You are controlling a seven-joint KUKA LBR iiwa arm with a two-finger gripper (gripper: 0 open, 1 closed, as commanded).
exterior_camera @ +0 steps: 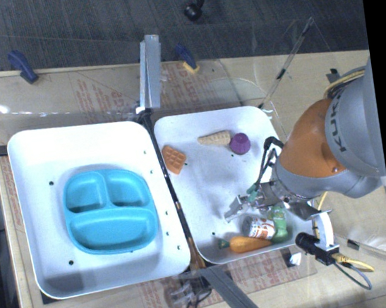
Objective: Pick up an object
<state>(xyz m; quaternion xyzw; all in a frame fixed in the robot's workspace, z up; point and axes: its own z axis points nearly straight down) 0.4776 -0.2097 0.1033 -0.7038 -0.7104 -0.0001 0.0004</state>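
My gripper (239, 207) hangs low over the front right part of the right bin (204, 184), with the grey arm and its orange band reaching in from the right. Just in front of it lie a red-and-white can (262, 230), a green bottle (280, 221) and an orange carrot (248, 244), crowded against the bin's near wall. Farther back lie a tan ice-cream cone (214, 139) and a purple ball-like piece (240, 143). An orange-brown waffle (174, 158) rests near the bin's left wall. I see nothing held in the gripper.
The left bin (32, 172) holds a blue divided plate (110, 210). A metal bar (149, 74) stands at the back between the two bins. Blue clamps (22, 65) grip the bench's far edge.
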